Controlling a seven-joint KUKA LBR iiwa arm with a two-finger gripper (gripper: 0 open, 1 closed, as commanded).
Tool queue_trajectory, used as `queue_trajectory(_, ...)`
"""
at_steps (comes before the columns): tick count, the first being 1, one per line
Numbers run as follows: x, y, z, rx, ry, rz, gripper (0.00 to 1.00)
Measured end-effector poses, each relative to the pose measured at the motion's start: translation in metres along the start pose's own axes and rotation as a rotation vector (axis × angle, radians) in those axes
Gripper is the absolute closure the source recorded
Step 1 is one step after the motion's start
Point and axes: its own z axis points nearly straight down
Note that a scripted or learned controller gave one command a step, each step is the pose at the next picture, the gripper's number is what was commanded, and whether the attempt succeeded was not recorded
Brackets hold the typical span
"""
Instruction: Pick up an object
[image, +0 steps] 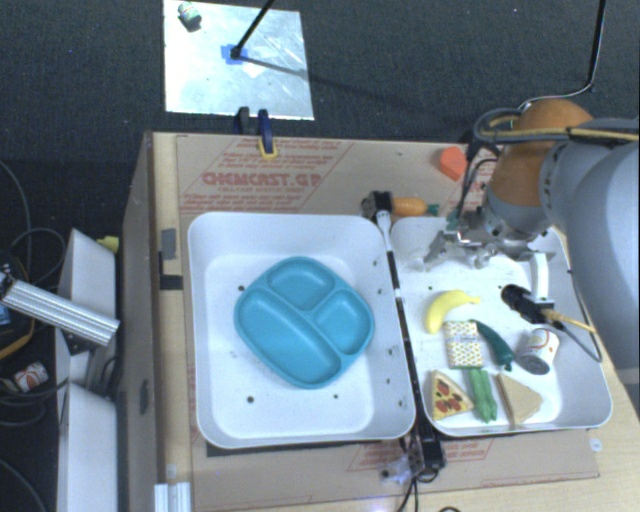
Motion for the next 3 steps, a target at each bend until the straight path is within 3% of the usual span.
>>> queue_trajectory(1, 0.028, -0.068, 0.0, 0.002, 0.001, 0.002, 0.0)
queue_trajectory(2, 0.033, -0.108, 0.0, 0.002, 0.001, 0.003, 0.0)
queue_trajectory(3, 0.0, -0.057, 0.0, 0.0, 0.0, 0.002, 0.0)
